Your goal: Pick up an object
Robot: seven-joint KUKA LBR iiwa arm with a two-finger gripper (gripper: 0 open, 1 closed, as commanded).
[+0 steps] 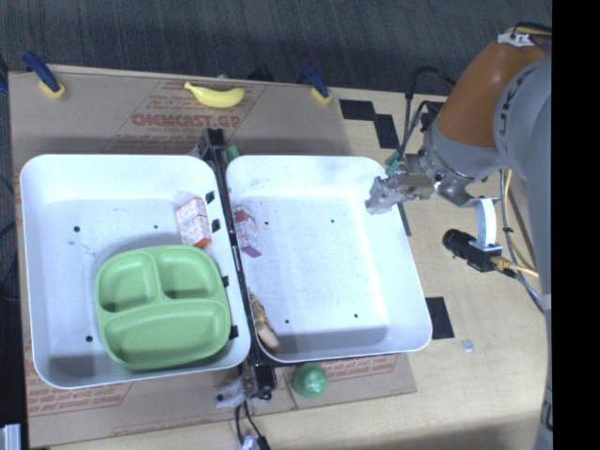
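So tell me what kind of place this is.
Probably a robotics lab grasping bench: two white bins clamped side by side on cardboard, toy props like a green divided tray and banana, and a robot arm reaching in.

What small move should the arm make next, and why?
Probably carry the hand left across the right bin toward the small red and white packet by its left wall. The hand sits at the bin's upper right rim, apart from every object. That packet lies flat with open floor to its right; the tan item in the lower left corner is tucked against the wall.
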